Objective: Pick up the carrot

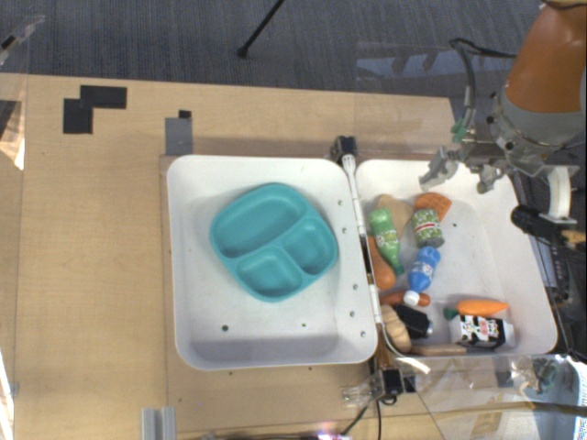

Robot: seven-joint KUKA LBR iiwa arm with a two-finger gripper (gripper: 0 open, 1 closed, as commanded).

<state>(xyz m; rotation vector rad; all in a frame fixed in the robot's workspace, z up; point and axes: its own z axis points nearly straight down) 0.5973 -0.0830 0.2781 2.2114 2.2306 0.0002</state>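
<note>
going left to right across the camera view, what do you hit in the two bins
teal plate in the left bin → green bottle in the right bin → blue bottle → carrot. The gripper hovers over the right bin's far edge.

The left bin [193, 273] is white and holds a teal plate [272, 239]. In the right bin [527, 273], also white, lie an orange carrot [481, 307], a green bottle [384, 234], a blue bottle [423, 269] and a black-and-white carton [481, 332]. The arm [548, 58] shows an orange band.
</note>
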